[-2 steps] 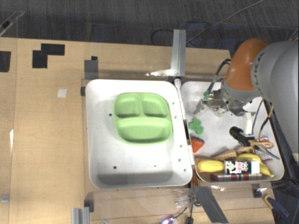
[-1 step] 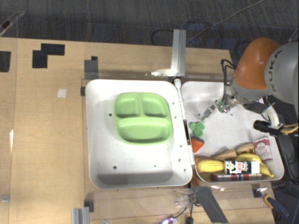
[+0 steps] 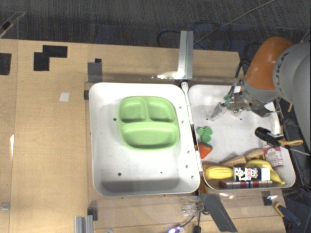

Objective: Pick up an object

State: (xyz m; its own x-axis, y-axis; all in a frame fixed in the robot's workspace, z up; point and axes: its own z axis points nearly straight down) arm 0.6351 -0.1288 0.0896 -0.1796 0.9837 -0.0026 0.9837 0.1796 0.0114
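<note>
The gripper (image 3: 224,106) hangs empty over the right bin (image 3: 232,132), fingers spread apart. Along that bin's front edge lies a banana (image 3: 218,172): light, soft-skinned, easily bruised, probably best pinched gently across its thick middle, beside the small carton (image 3: 251,174).

This is a robotics lab. A grey industrial arm (image 3: 286,72) with an orange band reaches over a pale wooden surface (image 3: 48,144) that carries two shallow white bins, the left bin (image 3: 104,174) and the right bin (image 3: 243,130), divided by a metal rail (image 3: 186,57). Black marker patches (image 3: 48,56) lie on the surface, loose cables (image 3: 233,18) trail across dark carpet (image 3: 97,4) behind it, and the bins hold toy props such as a green divided plate (image 3: 147,121) and plastic bananas (image 3: 218,172).
</note>
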